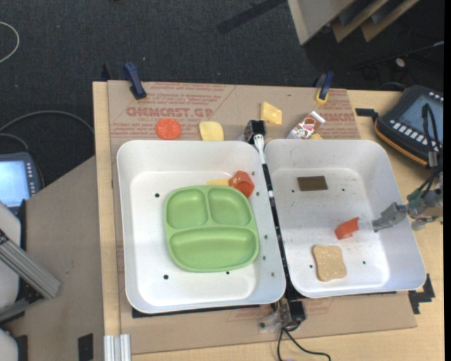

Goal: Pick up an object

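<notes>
Toast (329, 262) lies nearest in the right bin (394, 278); beside it a red piece (347, 228) sits loose, just off the gripper (384, 219), whose state I cannot tell.

A dark grey carpeted floor (63, 49) surrounds the brown cardboard-topped surface (211, 102), held by two blue clamps (134, 80) at its far edge. A white cable (8, 35) loops on the carpet at left. Wooden furniture (352, 17) stands at the top right.
</notes>
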Controlling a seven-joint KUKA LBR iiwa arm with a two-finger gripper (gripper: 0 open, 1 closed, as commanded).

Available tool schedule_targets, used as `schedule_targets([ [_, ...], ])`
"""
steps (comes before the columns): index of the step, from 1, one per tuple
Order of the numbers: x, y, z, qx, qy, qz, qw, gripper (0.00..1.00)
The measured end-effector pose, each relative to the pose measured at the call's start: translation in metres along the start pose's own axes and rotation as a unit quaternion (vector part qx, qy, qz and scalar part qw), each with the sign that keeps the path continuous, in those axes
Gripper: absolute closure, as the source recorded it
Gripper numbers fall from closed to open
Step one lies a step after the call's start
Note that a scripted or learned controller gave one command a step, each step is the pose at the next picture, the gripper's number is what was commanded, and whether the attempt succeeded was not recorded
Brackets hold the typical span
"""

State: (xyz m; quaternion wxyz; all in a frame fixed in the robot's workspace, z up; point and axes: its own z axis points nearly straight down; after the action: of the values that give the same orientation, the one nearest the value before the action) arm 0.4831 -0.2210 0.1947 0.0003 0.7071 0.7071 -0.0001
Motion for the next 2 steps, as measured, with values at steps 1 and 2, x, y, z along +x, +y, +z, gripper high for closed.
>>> schedule_targets([
  [1, 0.049, 0.045, 0.087, 0.002, 0.002, -0.003, 1.0, 0.0],
  [2, 0.045, 0.044, 0.072, -0.001, 0.0, 0.0, 1.0, 1.0],
])
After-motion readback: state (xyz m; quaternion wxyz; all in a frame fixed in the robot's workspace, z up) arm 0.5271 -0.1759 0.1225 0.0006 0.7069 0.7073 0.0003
